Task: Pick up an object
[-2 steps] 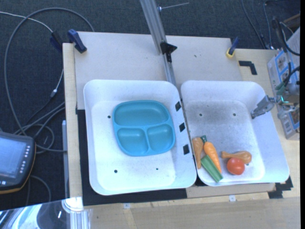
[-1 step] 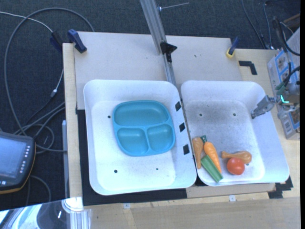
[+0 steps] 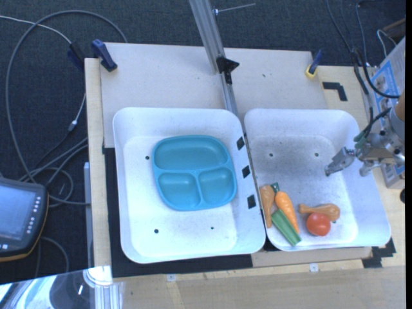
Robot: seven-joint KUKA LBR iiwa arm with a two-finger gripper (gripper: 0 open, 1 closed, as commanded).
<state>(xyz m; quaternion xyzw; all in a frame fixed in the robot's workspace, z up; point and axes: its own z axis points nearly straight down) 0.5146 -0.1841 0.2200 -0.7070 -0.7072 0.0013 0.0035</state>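
Objects for picking are being shown gathered in the lower part of the right bin [image 3: 309, 124], toward the lower right of the frame: an orange carrot [image 3: 286, 210], a smaller orange piece [image 3: 266, 201] just to its left against the bin's left wall, a green vegetable [image 3: 284, 229] lying touching the carrot's lower side, a red tomato [image 3: 318, 224], and an orange-brown pear-shaped piece [image 3: 322, 210] resting just above the tomato. The hand [image 3: 351, 158] is being seen at the right side of the frame, above the right bin's upper right area and well apart from the cluster of objects; nothing is being held between its fingers, and they are being shown spread apart, released. A grey finger [image 3: 337, 165] is being pointed toward the left, over the bin's speckled floor. The left bin [image 3: 132, 140] is being occupied by a teal divided plate [image 3: 193, 171] with three compartments, lying flat near its middle. Both bins are being carried side by side on the pale desk [image 3: 167, 76]. A silver pole [image 3: 207, 24] is being seen running down from the top of the frame to the gap between the bins. Blue clamps [image 3: 103, 54] are being shown at the desk's upper left corner, and a dark screen device [image 3: 19, 217] is being seen at the left edge of the frame among cables.
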